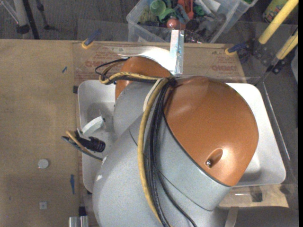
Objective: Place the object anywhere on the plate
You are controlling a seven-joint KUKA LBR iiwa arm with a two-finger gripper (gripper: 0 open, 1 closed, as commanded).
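Grey arm (142,174) w/ glossy orange dome cap, black and yellow cables, covers most of 2 shallow white bins (270,141); gripper hidden, can't tell its state; object and plate not visible; clear tub of toys (189,8) far.

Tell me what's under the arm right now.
The arm covers most of the white bins; bare rim and floor show at left and right. Anything lying beneath the arm is hidden.
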